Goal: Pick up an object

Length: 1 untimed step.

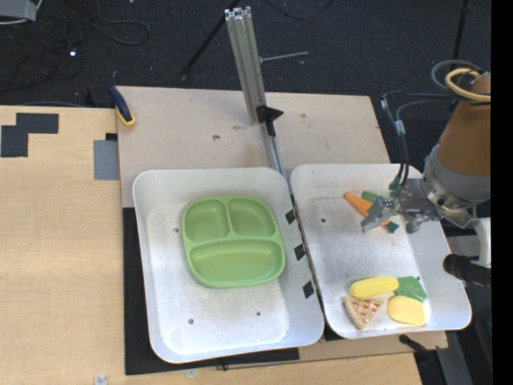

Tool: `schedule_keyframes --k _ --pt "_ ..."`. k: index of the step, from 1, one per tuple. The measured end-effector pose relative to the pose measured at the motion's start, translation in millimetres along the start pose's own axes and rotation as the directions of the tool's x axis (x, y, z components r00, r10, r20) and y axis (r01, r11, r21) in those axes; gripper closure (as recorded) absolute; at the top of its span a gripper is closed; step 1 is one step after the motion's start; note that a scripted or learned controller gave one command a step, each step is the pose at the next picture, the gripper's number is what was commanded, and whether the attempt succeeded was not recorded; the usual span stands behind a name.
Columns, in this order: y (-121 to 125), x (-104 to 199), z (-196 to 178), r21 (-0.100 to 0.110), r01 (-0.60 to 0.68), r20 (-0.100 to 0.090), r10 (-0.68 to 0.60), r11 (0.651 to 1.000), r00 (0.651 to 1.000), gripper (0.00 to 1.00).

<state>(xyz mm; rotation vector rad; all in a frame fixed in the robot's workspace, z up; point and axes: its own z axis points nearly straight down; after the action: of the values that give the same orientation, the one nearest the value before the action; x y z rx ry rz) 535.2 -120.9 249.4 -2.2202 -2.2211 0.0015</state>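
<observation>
the arm point(467, 147) has an orange band above a grey wrist — metal gripper point(383, 215), black cables looping alongside.

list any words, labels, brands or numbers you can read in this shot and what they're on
None: no readable text, label, brand or number shows in the camera view.
Green divided plate: plain, no marking.
Two white bins and: bare of print.
Toy foods, such as the corn and carrot: no lettering.
Arm and gripper: any marking is too small to make out.
</observation>
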Motion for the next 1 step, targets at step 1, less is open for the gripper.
schedule_keyframes --k 1 --pt "-1.9 -2.2 64.4 0.009 -0.001 -0.002 0.001 1.000 1.000 0.00"
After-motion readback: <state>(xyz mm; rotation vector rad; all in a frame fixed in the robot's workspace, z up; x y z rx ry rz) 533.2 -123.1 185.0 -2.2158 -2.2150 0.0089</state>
